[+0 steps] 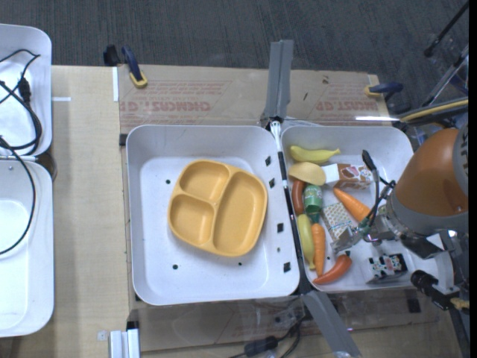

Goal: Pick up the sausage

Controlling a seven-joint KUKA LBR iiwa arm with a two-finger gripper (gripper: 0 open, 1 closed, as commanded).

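Step in hand: approach, no grasp yet. The gripper (350,237) hangs low over the middle of the right bin (406,136), among the toy food. Nothing is visibly held. Whether the claw is wide or narrow cannot be told, since the wrist and clutter mask it.

The sausage (298,195) is taken to be the dark red-brown piece lying along the bin's left wall. This is hedged: a curved red-orange piece (333,269) at the near edge might be it instead, though its tapered end reads more like a pepper.

Obstructions on the sausage:
- A pale yellow slice (308,172) overlaps its far end.
- A green bottle (312,198) lies against its side.
- The wall crowds the other side.

Next move, as judged: shift toward the left wall, line the claw up across the piece's exposed middle and descend. There is little room there.

Around it:
- A banana (314,154) at the far end.
- A small carton (356,174).
- Two carrots (350,203) (319,248), the second close to the gripper.

The left bin (149,200) holds a yellow divided plate (218,207).
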